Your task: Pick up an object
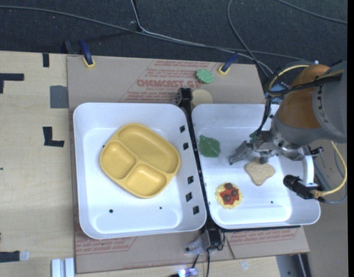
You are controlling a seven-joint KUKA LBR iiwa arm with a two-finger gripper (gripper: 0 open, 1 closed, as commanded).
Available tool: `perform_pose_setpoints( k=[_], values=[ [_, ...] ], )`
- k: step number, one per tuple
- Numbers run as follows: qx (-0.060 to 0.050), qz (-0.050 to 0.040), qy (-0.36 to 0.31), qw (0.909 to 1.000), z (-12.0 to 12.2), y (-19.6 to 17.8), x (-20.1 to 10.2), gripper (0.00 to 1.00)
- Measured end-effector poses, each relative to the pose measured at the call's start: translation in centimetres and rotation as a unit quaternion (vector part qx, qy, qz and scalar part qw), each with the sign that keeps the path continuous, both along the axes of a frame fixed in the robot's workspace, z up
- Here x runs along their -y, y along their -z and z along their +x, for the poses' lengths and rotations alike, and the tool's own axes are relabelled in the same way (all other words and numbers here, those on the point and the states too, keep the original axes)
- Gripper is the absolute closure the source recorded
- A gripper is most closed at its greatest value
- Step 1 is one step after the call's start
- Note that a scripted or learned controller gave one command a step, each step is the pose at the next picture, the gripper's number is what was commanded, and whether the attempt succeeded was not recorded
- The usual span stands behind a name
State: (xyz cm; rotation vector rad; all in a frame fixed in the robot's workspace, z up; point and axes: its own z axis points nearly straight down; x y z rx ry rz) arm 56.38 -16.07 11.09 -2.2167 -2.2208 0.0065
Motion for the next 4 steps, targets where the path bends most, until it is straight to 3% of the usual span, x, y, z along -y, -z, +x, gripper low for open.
perform_pose_setpoints(
  k=[1, 3, 4],
  values=[
    [0.001, 0.0003, -0.001, 1.0000, 0.1, -1.3, -0.1, 1.00],
    [0.004, -0.0004, 0.000, 1.0000, 0.6, -12.3, -1.0, 1.00],
    [0.002, 0.0005, -0.002, 1.0000, 0.8, -11.9, -6.5, 1.00]
  ],
)
